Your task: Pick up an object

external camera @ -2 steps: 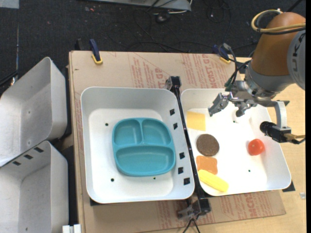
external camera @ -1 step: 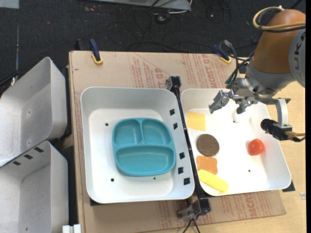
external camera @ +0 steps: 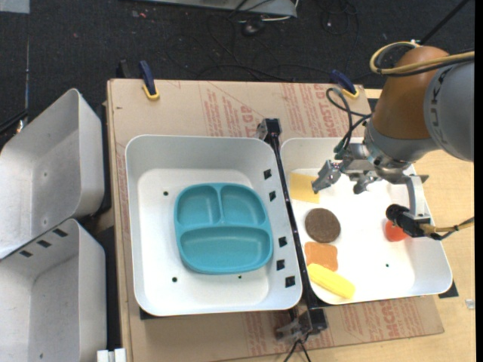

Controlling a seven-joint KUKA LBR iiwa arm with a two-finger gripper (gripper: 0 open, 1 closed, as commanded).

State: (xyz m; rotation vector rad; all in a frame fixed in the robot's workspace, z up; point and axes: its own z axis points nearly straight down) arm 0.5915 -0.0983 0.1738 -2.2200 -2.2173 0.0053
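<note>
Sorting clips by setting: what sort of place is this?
Likely a robotics lab: a grey robot arm over two white bins clamped to a cardboard-covered bench, toy food inside, cables on dark floor.

A teal divided tray (external camera: 223,228) lies (flat) in the left bin (external camera: 143,202).

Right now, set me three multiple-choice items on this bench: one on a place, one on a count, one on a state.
1. Where does the teal divided plate lie?
A. left bin
B. right bin
C. on the wooden bench

2. How many bins hold the loose food pieces?
A. none
B. one
C. two

3. How does the claw stand?
A. shut on the brown disc
B. open above the right bin
C. resting on the plate

Answers:
1 A, it sits inside the left bin.
2 B, all pieces lie in the right bin.
3 B, nothing sits between its spread fingers; the brown disc lies apart.
</note>
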